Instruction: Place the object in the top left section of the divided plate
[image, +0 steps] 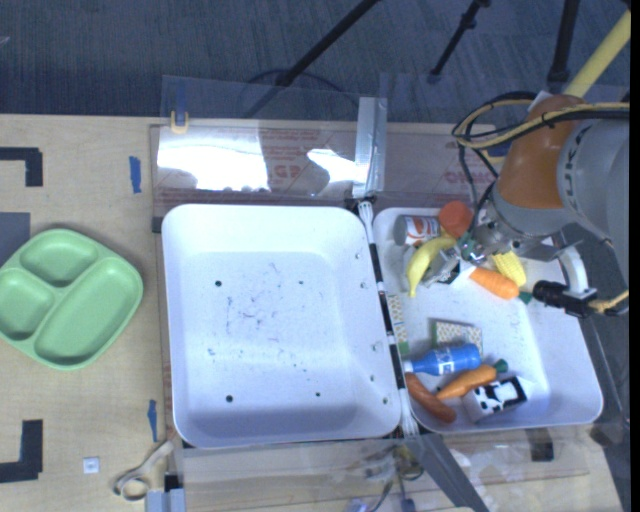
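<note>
The green divided plate lies on the wooden bench at the far left, outside both bins; its three sections show bare green. My gripper is low in the upper part of the right bin. It sits between a yellow banana on its left and an orange carrot on its right. A second yellow piece lies just behind the carrot. The arm's orange band and wrist cover the gripper from above.
The left bin lies between the plate and the right bin. The right bin also holds an orange ball, a can, a packet, a blue bottle, another carrot and a black-and-white toy.
</note>
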